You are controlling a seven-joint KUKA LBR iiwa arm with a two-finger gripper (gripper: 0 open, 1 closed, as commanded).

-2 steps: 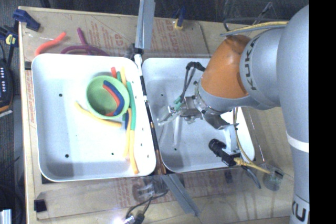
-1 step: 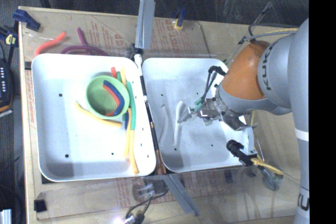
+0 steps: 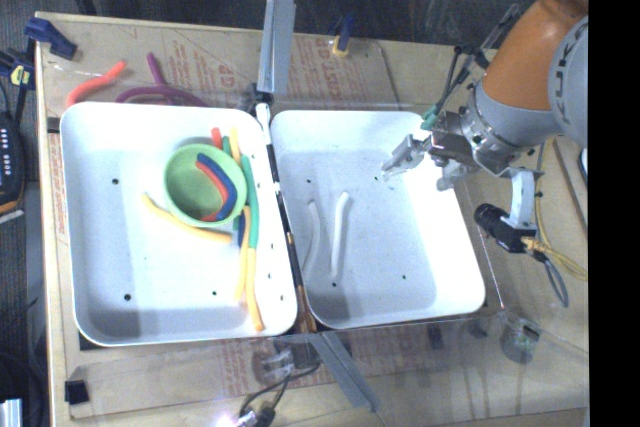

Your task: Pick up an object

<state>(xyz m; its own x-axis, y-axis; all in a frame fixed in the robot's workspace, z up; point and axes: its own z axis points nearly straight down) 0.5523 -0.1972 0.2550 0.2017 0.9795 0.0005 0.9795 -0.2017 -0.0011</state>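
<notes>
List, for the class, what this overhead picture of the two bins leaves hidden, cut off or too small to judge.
- Gripper in the camera view: too small and blurred to judge the finger gap or anything between them.
- Green bowl in the left bin: it covers parts of the coloured sticks beside and under it.
- Arm: cut off by the picture's edge.
- White strips in the right bin: white on white, so their outlines are faint.

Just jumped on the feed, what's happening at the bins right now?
The arm's gripper hangs over the upper right part of the right bin, with nothing visibly in it. Two white strips lie on that bin's floor, to the gripper's lower left in the view. The left bin holds a green bowl with coloured strips in and around it. Nothing looks picked up yet.
</notes>
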